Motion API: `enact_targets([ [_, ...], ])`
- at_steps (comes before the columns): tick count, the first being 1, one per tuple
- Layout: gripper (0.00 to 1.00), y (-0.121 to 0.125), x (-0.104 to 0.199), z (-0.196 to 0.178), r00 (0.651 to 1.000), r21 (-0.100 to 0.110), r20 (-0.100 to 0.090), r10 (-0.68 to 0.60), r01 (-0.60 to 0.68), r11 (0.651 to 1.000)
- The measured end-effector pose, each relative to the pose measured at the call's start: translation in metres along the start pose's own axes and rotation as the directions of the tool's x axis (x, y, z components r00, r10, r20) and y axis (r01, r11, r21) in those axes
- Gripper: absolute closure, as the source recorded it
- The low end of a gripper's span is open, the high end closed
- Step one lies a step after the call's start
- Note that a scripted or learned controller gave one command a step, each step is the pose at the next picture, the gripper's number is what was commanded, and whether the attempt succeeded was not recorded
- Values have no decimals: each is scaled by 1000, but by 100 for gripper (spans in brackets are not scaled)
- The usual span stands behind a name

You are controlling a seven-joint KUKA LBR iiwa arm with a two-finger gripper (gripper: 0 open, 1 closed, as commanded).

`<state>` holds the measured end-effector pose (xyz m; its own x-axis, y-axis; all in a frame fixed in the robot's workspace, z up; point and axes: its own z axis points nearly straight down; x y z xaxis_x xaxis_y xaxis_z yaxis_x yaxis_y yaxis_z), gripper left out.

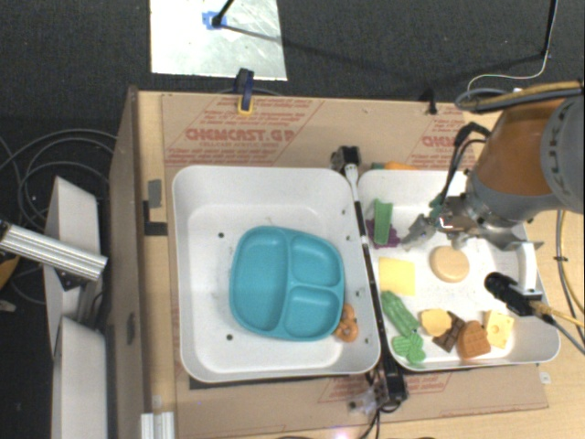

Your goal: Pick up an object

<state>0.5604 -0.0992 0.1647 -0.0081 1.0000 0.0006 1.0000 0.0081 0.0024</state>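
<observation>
We read "CHEMCAST. GP" printed in red on the brown cardboard sheet (274, 131) that lies under the two white bins, the left bin (196, 245) holding a teal divided plate (286, 282) with a small pretzel (346, 326) at its near right corner. In the right bin (539, 341) we see a round tan cookie (450, 264) near the middle, a yellow square (397, 276) and a green block (382, 219) toward its left wall, and green pea pods (400, 323), brown pieces and a cheese wedge (499, 328) along its near edge. The gripper (445, 224) hangs just above the cookie toward the bin's far edge, and we cannot tell how its jaws stand or whether anything is in them.
</observation>
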Motion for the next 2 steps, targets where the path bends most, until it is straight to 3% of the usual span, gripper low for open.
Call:
enact_targets([
  [1, 0, -6, -45, 80, 1000, -5, 3, 7, -7, 1000],
  [2, 0, -47, -91, -15, 1000, -3, 4, 12, -12, 1000],
])
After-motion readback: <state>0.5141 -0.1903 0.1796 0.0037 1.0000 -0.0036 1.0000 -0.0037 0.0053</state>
